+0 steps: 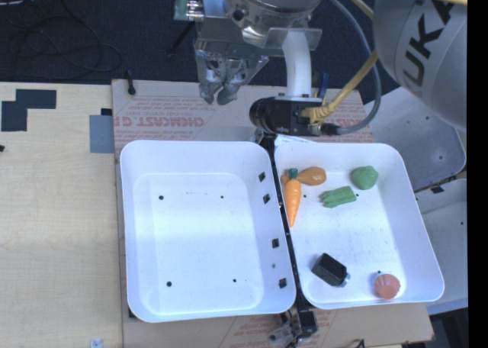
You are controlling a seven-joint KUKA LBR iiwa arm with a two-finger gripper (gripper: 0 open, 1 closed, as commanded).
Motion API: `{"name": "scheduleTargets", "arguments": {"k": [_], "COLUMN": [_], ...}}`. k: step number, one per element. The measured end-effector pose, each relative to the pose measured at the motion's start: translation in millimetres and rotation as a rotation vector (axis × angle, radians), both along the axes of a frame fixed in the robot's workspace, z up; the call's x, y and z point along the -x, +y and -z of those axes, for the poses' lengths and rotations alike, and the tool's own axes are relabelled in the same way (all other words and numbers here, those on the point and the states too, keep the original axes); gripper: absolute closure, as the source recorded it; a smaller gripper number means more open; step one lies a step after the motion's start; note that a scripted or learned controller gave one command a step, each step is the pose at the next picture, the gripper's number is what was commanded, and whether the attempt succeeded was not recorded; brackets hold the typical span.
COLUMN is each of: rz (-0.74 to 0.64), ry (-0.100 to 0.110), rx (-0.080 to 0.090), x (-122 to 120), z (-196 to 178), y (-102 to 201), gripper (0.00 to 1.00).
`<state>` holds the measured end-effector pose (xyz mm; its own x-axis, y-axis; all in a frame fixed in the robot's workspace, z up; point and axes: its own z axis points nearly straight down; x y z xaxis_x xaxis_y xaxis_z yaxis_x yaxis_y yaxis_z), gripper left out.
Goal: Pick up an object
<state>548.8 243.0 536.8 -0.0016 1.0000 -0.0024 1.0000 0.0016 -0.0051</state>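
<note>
The bench (pixel 53 209) on the left of the frame is pale wood, with a few dark flat squares near the upper left. A brown cardboard sheet (pixel 160 119) with red print lies under the two bins.

The left bin (pixel 137 157) is smooth white plastic with round corners and a few small dark dots on its floor.

Above its top edge, near the upper middle of the frame, hangs the gripper (pixel 223 93). It is shiny grey metal. Its fingers point down and look close together, with nothing between them, though the view is a bit dark there. A white post and a black round block with yellow cable sit just right of it.

The right bin (pixel 415 209) touches the left bin along a black strip. In it, going left to right: a long orange carrot (pixel 291 200) by the left wall, an orange lumpy toy (pixel 312 176) touching the carrot's top, a flat green piece (pixel 337 197), a black box (pixel 330 269) low down, a round green toy (pixel 364 177) near the top, and a pink ball (pixel 386 286) in the lower right corner.

All of these toys lie well apart from the fingers, lower and to the right. The big grey arm (pixel 419 26) fills the upper right of the frame.
</note>
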Motion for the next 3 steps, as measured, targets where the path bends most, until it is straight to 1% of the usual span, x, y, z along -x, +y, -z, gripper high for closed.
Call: {"name": "scheduleTargets", "arguments": {"k": [1,2,3], "rz": [0.001,0.001,0.0], "ry": [0.001,-0.003,0.001], "rx": [0.001,0.0,0.0], "x": [0,-23,-12], "z": [5,0,0], "y": [0,1,0], "gripper": [1.0,1.0,1.0]}}
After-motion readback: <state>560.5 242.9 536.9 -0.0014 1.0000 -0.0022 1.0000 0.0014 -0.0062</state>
